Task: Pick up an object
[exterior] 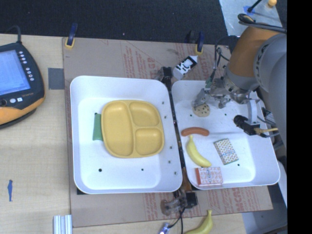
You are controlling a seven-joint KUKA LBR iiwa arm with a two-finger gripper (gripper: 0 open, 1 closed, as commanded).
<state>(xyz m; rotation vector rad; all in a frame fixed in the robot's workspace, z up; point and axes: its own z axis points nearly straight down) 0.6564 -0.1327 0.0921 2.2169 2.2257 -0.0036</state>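
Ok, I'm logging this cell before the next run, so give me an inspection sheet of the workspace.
Surface: wooden bench with cardboard sheet, two white bins: left bin, right bin.
Job's things: right bin holds cookie, sausage, banana, patterned packet, red-and-white box.
Clutter: yellow divided tray over a green item in left bin; second banana at the bench's front edge.
Grippers: end effector just above the cookie; grip state unclear.
Cables: wiring along the wrist.
Surroundings: teach pendant, edge clamps.

Robot lab: teach pendant (17,82), clamped bench.
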